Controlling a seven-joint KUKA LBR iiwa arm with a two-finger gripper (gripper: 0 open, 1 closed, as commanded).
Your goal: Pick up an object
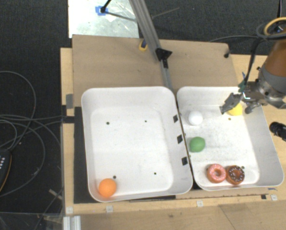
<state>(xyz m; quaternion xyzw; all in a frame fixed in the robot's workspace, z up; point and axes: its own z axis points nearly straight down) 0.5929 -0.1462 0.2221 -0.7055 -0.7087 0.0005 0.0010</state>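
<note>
My gripper (239,106) hangs over the back right part of the right bin (265,143). Its fingers stand spread, open, on either side of a yellow object (235,110) that is partly hidden under the gripper body. I cannot tell whether the fingers touch it. Also in the right bin are a white ball (195,118) near the left wall, a green ball (197,144) in front of it, and a pink donut (216,173) beside a chocolate donut (235,175) at the front. An orange ball (107,187) lies in the left bin's front left corner.
The left bin (128,99) adjoins the right bin along a divider with black clips (179,139). A grey pole (150,28) slants across the back of the bench. Cables hang by the arm at right.
</note>
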